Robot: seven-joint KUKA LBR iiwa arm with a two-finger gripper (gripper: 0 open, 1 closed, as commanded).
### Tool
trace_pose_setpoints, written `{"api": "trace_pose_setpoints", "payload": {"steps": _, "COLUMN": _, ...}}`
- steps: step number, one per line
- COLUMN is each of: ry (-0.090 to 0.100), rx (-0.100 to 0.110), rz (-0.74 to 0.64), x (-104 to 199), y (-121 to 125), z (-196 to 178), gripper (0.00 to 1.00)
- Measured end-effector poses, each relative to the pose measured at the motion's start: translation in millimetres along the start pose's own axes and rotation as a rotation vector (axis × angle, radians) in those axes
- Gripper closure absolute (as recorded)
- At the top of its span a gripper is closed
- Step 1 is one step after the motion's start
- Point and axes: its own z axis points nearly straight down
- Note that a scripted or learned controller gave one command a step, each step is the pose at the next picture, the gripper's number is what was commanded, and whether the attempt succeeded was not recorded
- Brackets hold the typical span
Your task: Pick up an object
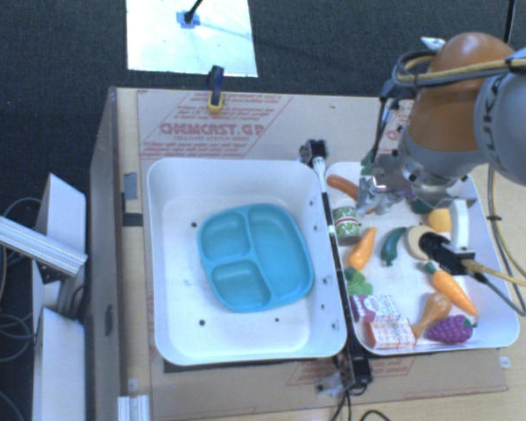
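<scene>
Task status: not complete as far as can be judged. No object is seen lifted or held. The gripper [376, 193] hangs low over the right bin [500, 261], near its back-left corner. Whether its claw is apart or together cannot be told from this angle, and nothing is visible between the fingers.

Likely target, by judgement: the sausage [342, 184], which lies just beside the gripper at the bin's back-left corner, against the wall shared with the left bin [171, 261]. Its long axis runs from the back-left toward the front-right of the bin, at a shallow slant; the end nearer the gripper is partly hidden by it. A small can [345, 223] sits just in front of the sausage along the same wall, so either could be the intended pick.

Other contents of the right bin: a small carrot [362, 248] near the middle of the left wall, its narrow end pointing toward the front-left; a green pepper [392, 245] beside it; a large carrot [453, 291] toward the right side; grapes [451, 329] at the front edge.

The left bin carries a blue tray [254, 255] at its centre, lying flat.

Remaining: close on an object, lift it clear of the bin.
</scene>
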Motion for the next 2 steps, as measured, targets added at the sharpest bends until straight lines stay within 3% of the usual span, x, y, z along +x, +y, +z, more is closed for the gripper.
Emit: {"api": "trace_pose_setpoints", "payload": {"steps": 2, "ry": 0.0, "rx": 0.001, "rz": 0.0, "x": 58, "y": 2, "z": 5, "gripper": 1.0}}
